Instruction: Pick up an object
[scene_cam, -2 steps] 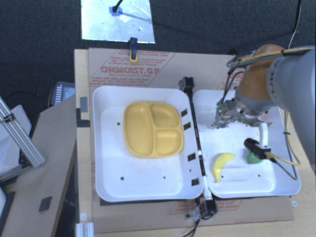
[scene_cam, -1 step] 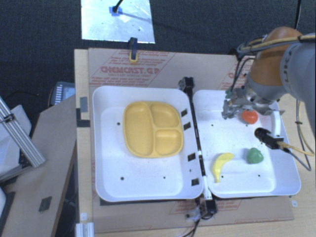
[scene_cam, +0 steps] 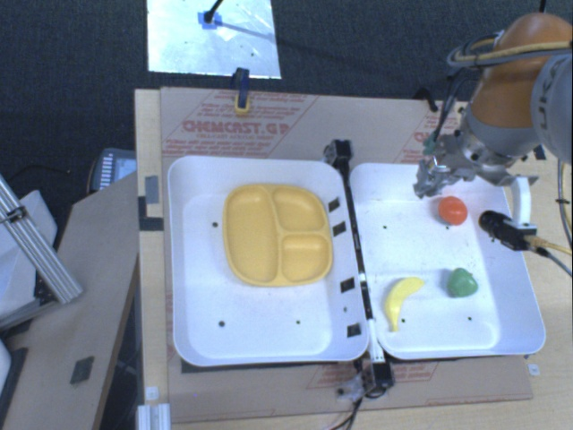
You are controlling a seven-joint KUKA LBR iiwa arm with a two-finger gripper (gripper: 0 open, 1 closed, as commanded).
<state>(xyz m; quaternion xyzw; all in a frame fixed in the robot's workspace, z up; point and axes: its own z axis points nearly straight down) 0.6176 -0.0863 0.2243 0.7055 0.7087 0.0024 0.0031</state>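
**Now: gripper low over the far side of the right bin**

Grey arm with an orange band (scene_cam: 528, 38) reaches in from the right of the view. Its two-finger gripper (scene_cam: 428, 184) sits over the far left part of the shallow white right bin (scene_cam: 524, 334), close to the bin's far rim. Parted or closed: cannot tell. The tip is small and dark against the wrist.

Loose things in the right bin, all lying on its floor:
- Small orange-red round plastic fruit (scene_cam: 452, 210). Just beside the gripper, to its right and a little nearer the camera. A slim gap seems to separate the two.
- Lumpy green plastic toy (scene_cam: 462, 282). Nearer the camera than the orange-red fruit and well apart from the gripper.
- Curved yellow plastic banana (scene_cam: 402, 299). Left of the green toy, with a clear gap between them. It lies close to the bin's left wall, one end pointing toward the near rim.

The shallow white left bin (scene_cam: 192, 334) holds a yellow plastic plate with three compartments (scene_cam: 277, 236), lying flat near the middle.

A black strip (scene_cam: 349, 240) runs between the two bins. Both bins rest on a brown cardboard sheet with red print (scene_cam: 269, 119). Beyond the bench, a silvery square sheet (scene_cam: 213, 25) lies on the dark floor.
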